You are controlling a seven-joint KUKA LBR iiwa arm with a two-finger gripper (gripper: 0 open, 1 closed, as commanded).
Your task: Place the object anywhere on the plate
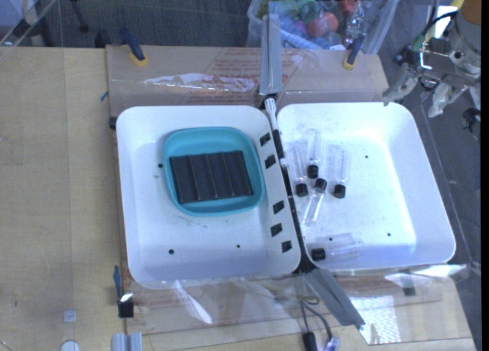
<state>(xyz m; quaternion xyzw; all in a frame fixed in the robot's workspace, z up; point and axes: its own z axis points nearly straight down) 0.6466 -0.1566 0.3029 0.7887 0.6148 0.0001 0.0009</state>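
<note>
Clear plastic vials with black caps (317,181) lie scattered in the right white bin (397,143), most clustered near its left wall, one more toward the near edge. At the far right the gripper (428,86) hangs above the bin's far corner, grasping nothing; how wide it stands I cannot tell. Each vial looks light, stiff and slippery, best pinched mid-barrel. The teal square plate (174,151) with its dark ribbed insert waits in the left white bin (137,212).
</note>
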